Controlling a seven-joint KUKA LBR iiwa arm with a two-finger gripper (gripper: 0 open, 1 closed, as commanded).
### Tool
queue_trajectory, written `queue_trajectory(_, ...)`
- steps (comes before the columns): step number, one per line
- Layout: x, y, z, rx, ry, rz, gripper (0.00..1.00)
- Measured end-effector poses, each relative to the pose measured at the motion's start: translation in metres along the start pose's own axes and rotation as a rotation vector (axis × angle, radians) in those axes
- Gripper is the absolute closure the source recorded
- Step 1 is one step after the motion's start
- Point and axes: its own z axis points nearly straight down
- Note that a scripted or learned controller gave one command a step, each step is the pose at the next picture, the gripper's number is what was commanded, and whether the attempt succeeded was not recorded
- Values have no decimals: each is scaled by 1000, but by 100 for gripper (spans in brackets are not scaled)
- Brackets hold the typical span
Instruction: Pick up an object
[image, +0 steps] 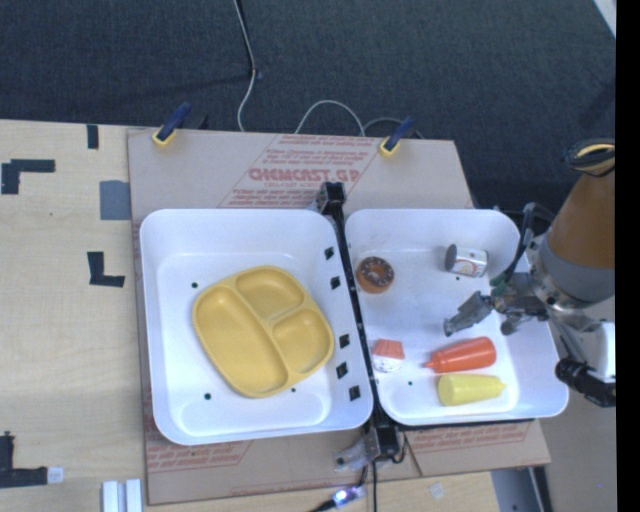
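Two glossy white bins are sitting on cardboard. Pincer (478, 313) is hovering released, grasping nothing; smooth orange carrot-shaped object (463, 354) is lying just below it, blocky yellow piece (470, 388) beyond.

I'm looking down on a pale wooden bench (60, 330) that is carrying a brown cardboard sheet (300, 170), clipped at twelve o'clock by two yellow-and-blue clamps (172, 124). Two shallow white plastic bins (165, 235) are sitting on it, touching, one toward nine o'clock, one toward three.
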Motion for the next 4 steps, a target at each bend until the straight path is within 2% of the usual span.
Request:
queue_trajectory(1, 0, 3, -6, -13, -3, -4, 0)
queue_trajectory(3, 21, 8, 102, -9, -1, -4, 0)
queue_trajectory(4, 20, 9, 120, -16, -7, -2, 0)
